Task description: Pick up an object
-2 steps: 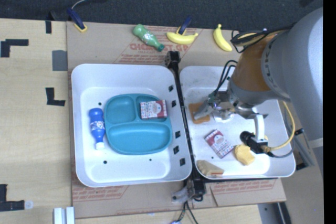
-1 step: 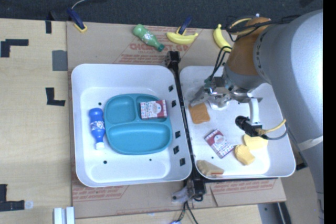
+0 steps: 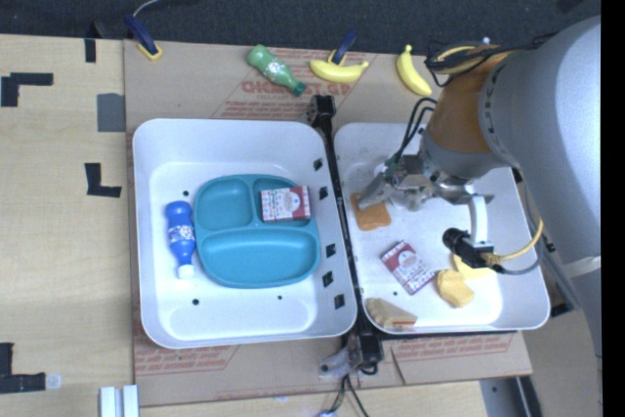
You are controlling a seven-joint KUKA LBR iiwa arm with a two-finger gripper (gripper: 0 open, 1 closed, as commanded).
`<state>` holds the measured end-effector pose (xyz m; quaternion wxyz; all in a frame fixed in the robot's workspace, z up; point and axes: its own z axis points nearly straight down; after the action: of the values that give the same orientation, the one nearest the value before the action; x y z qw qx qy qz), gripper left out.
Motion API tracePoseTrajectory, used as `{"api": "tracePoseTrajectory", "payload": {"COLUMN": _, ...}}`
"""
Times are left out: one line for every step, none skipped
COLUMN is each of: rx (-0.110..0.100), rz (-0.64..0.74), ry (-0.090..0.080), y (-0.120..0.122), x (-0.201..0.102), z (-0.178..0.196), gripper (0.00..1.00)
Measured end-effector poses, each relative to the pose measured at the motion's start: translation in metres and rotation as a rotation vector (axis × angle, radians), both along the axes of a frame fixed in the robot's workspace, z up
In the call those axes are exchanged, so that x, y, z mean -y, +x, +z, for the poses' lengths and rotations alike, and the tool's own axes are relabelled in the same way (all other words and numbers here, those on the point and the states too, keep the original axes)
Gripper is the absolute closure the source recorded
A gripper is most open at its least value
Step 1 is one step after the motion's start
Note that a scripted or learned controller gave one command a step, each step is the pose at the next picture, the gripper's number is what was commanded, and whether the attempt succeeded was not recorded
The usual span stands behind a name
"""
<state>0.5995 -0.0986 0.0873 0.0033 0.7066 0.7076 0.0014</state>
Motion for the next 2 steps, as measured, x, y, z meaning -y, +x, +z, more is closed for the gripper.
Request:
{"api": "tracePoseTrajectory", "payload": {"rx": 0.002, "rz": -0.001, "ry": -0.002, "y": -0.005, "x": -0.002, "z": 0.000, "gripper": 0.00}}
{"api": "tracePoseTrajectory", "payload": {"rx": -0.009, "rz": -0.001, "ry": 0.003, "y": -0.072, "x": -0.005, "z": 0.040, "gripper": 0.00}}
